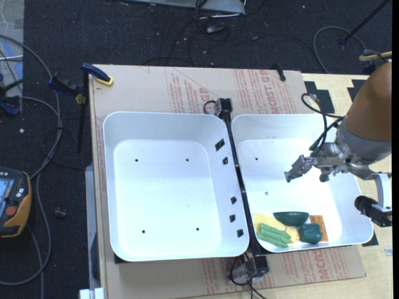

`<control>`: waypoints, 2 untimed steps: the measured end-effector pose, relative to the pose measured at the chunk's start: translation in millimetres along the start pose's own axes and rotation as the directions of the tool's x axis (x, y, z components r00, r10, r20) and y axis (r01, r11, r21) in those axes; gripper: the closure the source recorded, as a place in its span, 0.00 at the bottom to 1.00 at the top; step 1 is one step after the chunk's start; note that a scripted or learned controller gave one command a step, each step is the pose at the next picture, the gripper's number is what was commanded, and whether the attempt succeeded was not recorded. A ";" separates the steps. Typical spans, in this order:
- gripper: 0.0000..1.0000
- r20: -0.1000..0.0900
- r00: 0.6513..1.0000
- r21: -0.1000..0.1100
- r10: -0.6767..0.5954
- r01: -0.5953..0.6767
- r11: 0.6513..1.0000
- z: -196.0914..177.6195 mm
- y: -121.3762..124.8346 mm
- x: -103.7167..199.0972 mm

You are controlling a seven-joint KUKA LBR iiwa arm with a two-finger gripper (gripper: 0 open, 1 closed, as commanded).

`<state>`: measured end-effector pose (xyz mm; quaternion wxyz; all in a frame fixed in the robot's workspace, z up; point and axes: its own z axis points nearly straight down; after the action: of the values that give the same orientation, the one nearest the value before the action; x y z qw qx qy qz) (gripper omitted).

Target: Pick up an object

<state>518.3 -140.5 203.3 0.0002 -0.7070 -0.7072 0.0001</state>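
Several small objects lie at the front of the right bin: a ridged light green piece on a yellow piece, a dark green bowl-like shape, a teal lump and an orange block behind it. My gripper hangs above the middle of the right bin, up and back from this cluster, pointing left. Nothing shows between its fingers.
The left bin stands beside the right one, with a black divider strip between them. Both rest on a cardboard sheet. Cables and a blue clamp lie on the dark floor around the bench.
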 end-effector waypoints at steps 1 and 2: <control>1.00 0.000 1.000 0.000 0.000 0.000 1.000 -10.1 0.2 0.1; 1.00 0.003 1.000 -0.013 0.000 0.000 1.000 -202.1 36.8 -27.2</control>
<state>555.2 -167.7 405.4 -0.0056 -0.7070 -0.7072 -0.0035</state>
